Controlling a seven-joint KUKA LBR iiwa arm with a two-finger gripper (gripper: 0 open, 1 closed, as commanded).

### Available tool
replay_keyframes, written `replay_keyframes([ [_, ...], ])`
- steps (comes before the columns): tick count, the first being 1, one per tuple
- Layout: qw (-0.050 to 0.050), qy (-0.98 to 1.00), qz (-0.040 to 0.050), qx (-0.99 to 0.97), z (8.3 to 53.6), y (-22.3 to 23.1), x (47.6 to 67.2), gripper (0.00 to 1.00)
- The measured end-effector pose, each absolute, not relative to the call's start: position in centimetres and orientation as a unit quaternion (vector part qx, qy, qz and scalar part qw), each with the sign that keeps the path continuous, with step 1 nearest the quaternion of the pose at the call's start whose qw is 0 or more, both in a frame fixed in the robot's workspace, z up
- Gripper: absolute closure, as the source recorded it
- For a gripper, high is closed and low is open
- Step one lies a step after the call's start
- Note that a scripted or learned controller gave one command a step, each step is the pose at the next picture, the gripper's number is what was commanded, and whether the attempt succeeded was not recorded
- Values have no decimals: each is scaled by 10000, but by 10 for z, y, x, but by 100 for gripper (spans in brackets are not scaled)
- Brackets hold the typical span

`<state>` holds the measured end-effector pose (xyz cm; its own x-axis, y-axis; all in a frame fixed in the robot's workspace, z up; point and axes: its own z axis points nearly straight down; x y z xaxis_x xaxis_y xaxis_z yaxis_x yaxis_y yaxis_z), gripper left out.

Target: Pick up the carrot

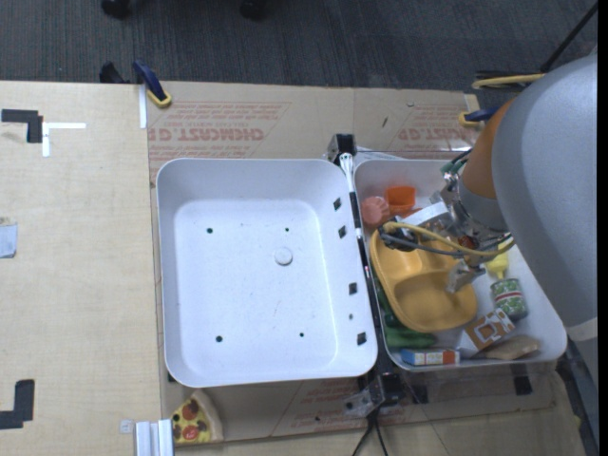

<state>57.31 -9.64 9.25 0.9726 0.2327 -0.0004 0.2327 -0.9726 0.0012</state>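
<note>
The arm enters from the right of the camera view and extends over the right bin. The pincer sits low over the middle of that bin, partly masked by cables and the wrist; whether it is parted, closed or gripping anything cannot be told from this view.

Object positions relative to the pincer:

- Carrot: a short orange piece, up and to the left of the pincer, near the far end of the right bin. It lies apart from the pincer and is not between its tips.
- Pink-red item: just left of the carrot, farther left of the pincer, against the bin's left wall.
- Yellow bowl: directly below and left of the pincer, tilted; the pincer overlaps its upper right rim.
- Green item: below the bowl's lower left edge.
- Green-labelled can: just right of and below the pincer.
- Small brown carton: below the can.
- Flat blue-and-red box: well below the pincer, along the near wall.

The left bin lies well to the left of the pincer. Both bins rest on the surface, on cardboard.
</note>
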Motion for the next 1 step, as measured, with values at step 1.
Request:
replay_keyframes([
  [1, 14, 1401, 19, 9901, 94, -95, 555, 0],
])
